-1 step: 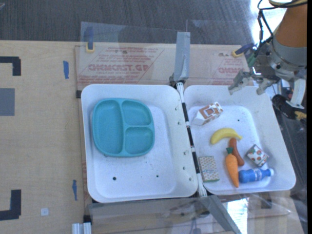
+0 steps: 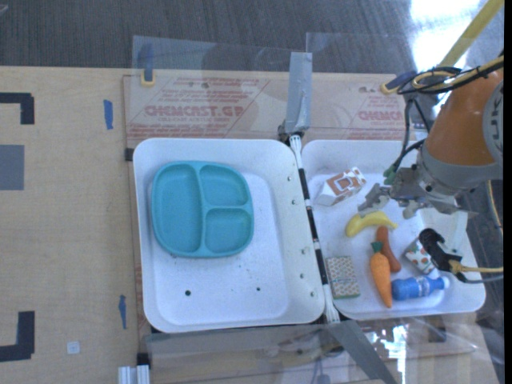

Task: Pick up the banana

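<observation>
Banana [image 2: 370, 223]: lying mid right bin [image 2: 472, 294], beside the carrot [image 2: 381, 278].
Gripper [image 2: 390, 201]: just above the banana; finger spread cannot be told.

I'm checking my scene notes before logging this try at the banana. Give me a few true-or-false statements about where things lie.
1. The banana lies in the right bin. True.
2. The blue divided plate sits in the right bin. False: it sits in the left bin.
3. The carrot lies nearer the camera than the banana. True.
4. The gripper holds the banana between its fingers. False: the banana lies on the bin floor, beside the gripper.
5. The blue bottle stands upright. False: it lies on its side.
</observation>
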Tool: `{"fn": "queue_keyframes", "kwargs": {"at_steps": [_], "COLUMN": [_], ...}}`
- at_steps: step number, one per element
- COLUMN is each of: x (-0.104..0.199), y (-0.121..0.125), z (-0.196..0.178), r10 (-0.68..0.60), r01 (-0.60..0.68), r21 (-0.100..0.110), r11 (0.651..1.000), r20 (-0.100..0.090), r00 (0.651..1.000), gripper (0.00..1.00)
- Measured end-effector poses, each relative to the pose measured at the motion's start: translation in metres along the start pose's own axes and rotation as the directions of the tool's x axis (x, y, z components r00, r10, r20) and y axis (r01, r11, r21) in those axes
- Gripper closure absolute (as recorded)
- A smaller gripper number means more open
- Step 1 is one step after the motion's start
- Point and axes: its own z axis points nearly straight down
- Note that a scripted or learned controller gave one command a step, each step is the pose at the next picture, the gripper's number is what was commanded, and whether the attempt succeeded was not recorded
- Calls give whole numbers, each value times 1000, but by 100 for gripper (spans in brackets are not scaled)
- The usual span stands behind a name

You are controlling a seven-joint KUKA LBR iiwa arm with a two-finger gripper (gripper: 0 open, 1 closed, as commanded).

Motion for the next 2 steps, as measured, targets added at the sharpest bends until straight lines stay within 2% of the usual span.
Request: {"fn": "queue_keyframes", "kwargs": {"at_steps": [1, 2], "x": [16, 14], "y": [7, 9], "z": [49, 36], "r10": [3, 8], "r01": [-3, -8], "r21": [-16, -24], "r11": [1000, 1000], "r20": [3, 5], "r00": [1000, 1000], "gripper": [0, 100]}}
